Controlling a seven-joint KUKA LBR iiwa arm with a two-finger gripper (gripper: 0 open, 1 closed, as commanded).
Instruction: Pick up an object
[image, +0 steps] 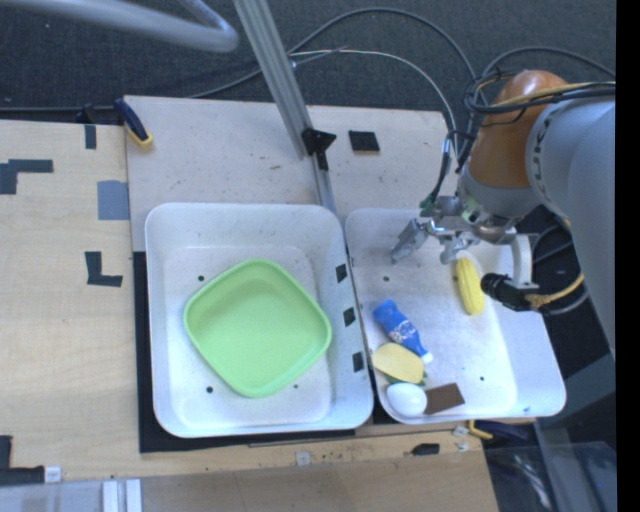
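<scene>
From above, the right bin (520, 385) is the one to watch. The arm (560, 140) reaches in over its far edge, and the gripper (428, 240) hangs above the bin's upper part with its two fingers spread apart and nothing between them. Just right of the gripper lies a yellow corn cob (468, 285), clear of the fingers. Nearer the bin's front are a blue bottle (400, 328), a yellow piece (398, 362), a white egg (406, 399) and a brown block (444, 398), clustered together. Left of that bin, the left bin (170, 400) holds a green plate (257, 327).
</scene>
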